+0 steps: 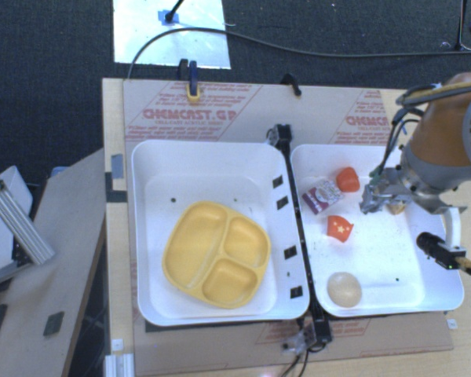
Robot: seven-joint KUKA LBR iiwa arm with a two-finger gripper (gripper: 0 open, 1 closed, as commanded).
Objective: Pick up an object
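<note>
The right bin (436,293) holds a round orange-red object (347,179), a red block with a yellow mark (339,228), a small red-and-white packet (322,195) and a pale cream ball (345,289). My gripper (379,198) hangs low over the bin's upper right part, just right of the orange-red object and above the red block. Something tan shows by the gripper at its right side (396,206), and I cannot make out what it is.
The left bin (153,171) holds a yellow three-compartment tray (216,253). A black clip strip (290,210) runs between the two bins. The arm's orange band (447,132) and cables sit over the right bin's far right edge.
</note>
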